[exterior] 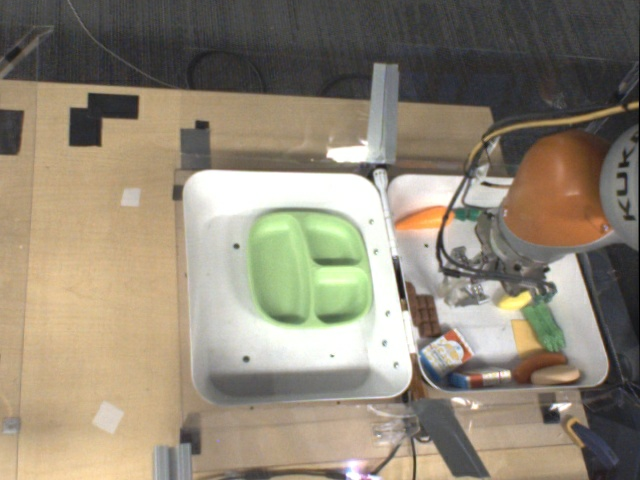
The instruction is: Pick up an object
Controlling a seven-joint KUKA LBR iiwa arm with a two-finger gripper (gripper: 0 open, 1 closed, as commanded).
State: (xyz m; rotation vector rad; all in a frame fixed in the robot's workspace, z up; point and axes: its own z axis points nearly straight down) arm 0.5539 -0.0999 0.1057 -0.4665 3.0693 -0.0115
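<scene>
Hovering low in the right shallow white bin (598, 353), the metal two-finger gripper (478, 286), grip state unclear, hangs just beside a small yellow block (514, 299).

Only legible text: "KU", the start of a brand name, in dark letters running vertically on the grey arm link (622, 183) at the right edge of the frame, cut off by the frame. The small printed carton (445, 352) in the right bin (597, 353), lower right, has colourful packaging, but its print is too small to read.
</scene>
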